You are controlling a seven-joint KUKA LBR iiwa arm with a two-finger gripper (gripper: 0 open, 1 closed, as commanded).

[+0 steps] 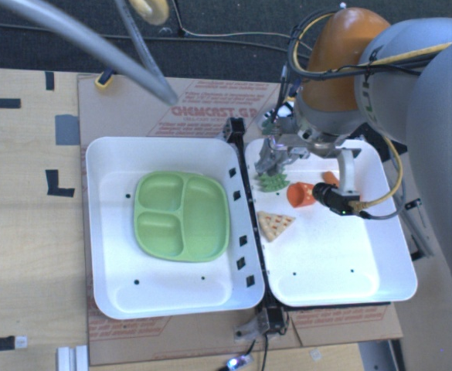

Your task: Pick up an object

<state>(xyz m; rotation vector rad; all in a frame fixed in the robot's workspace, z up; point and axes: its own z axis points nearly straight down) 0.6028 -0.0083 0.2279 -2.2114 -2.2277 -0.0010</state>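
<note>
- green toy [272,182] lies in right bin [341,284], upper left part near the divider, directly under the gripper [274,161]
- gripper is low over the green toy; fingers hard to read, cannot tell whether they are apart or clamped on it
- orange-red piece [300,195] just right of green toy
- tan wedge piece [274,225] below them, apart
- left bin [113,277] holds a green divided plate [182,215], flat, roughly centred
</note>
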